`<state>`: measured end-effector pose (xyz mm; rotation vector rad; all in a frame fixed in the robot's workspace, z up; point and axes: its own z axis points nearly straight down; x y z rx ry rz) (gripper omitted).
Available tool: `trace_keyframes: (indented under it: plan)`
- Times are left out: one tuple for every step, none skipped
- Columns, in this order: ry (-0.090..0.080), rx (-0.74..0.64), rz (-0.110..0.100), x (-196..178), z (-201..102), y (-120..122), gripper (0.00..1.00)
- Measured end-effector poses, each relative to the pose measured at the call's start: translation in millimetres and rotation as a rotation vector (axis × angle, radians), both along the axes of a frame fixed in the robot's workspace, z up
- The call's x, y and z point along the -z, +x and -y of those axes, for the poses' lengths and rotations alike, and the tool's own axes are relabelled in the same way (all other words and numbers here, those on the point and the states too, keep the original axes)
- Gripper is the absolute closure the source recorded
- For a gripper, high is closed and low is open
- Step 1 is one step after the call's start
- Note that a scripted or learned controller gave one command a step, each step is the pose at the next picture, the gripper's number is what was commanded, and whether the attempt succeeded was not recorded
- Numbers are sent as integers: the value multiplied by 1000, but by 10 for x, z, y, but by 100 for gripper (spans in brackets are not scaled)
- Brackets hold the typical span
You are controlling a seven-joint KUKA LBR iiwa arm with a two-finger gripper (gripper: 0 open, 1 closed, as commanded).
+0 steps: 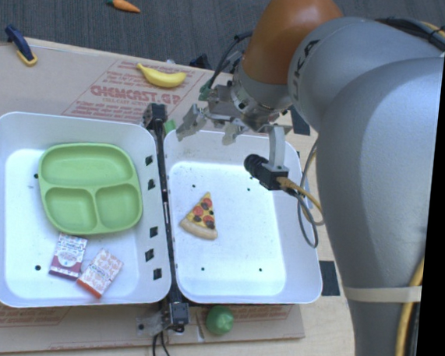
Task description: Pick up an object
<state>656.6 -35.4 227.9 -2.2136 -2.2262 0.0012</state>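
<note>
A toy pizza slice [201, 217] lies near the middle of the right bin [278, 249]. In the left bin [7, 215] a green divided plate [90, 186] sits above two small red-and-white packets [68, 256] [101, 272]. My gripper [209, 130] hangs over the far rim of the right bin, above and beyond the pizza slice. It is open, its fingers [185, 126] are spread, and nothing is between them.
A toy banana [162, 74] rests on the cardboard behind the bins. Below the right bin's front rim lies a green ball [220, 319]. A toy carrot [126, 4] is on the floor far back. The arm's bulk covers the right side.
</note>
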Motion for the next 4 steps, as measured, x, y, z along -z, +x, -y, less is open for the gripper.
trace_keyframes:
  plan:
    - [-2,1,-2,628,565,-7,0]
    - [-2,0,-3,910,895,-5,0]
    - [-1,-1,-2,1111,647,-3,0]
    - [-1,-4,-3,1003,645,2,100]
